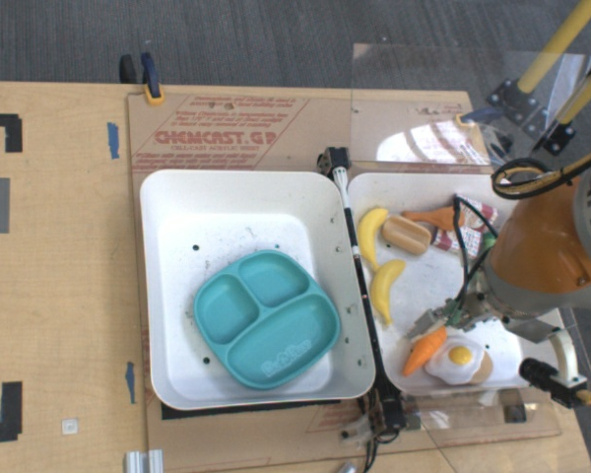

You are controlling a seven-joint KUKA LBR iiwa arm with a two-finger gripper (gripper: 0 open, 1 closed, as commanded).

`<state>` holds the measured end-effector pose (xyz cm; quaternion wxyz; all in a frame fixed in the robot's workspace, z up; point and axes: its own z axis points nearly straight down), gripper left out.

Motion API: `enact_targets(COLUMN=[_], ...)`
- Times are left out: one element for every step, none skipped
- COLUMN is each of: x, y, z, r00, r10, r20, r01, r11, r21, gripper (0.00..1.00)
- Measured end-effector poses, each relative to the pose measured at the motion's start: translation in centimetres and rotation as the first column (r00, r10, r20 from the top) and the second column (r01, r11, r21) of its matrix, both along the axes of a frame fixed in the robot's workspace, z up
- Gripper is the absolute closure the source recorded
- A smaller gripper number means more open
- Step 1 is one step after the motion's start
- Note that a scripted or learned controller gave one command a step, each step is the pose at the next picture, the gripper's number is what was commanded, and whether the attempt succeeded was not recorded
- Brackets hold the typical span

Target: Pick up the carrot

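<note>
1. The counter (49, 264) spreads wide under everything, tan board with black tape marks out on the side far from the carrot.
2. Two white bins sit side by side on it. The left bin (177, 205) lies well apart from the carrot, and the right bin (424, 274) holds the carrot inside its near end.
3. Here's the arm (542, 254), grey with its big orange band, hanging over the right bin just beside the carrot and above it in the view.
4. A teal divided plate (266, 318) rests in the left bin, across the bin wall from the carrot.
5. Two bananas: one banana (371, 233) up beyond the carrot, a second banana (385, 286) nearer, just up and towards the plate from it.
6. A hot-dog bun (407, 233) lies beyond the carrot, next to the far banana.
7. A fried egg toy (459, 360) is touching the carrot on the arm's side.
8. The carrot (424, 351), orange, lies tilted in the right bin.
9. The tool (451, 315) hovers right at the carrot's upper end; released or clenched, I can't tell from here.
</note>
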<state>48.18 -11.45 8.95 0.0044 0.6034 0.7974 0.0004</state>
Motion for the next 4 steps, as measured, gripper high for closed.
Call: enact_targets(x=[0.5,0.3,0.2,0.1], y=[-0.3,0.8,1.5,1.0], z=[1.2,0.3,0.1,0.0], r00=[1.000,1.000,1.000,0.960], r10=[-0.004,-0.015,-0.009,0.280], r20=[0.020,0.011,0.006,-0.001], r01=[0.004,0.015,0.009,-0.280], r11=[1.000,1.000,1.000,0.960], r21=[-0.009,-0.008,0.003,-0.005], gripper=[1.00,1.00,0.00,0.00])
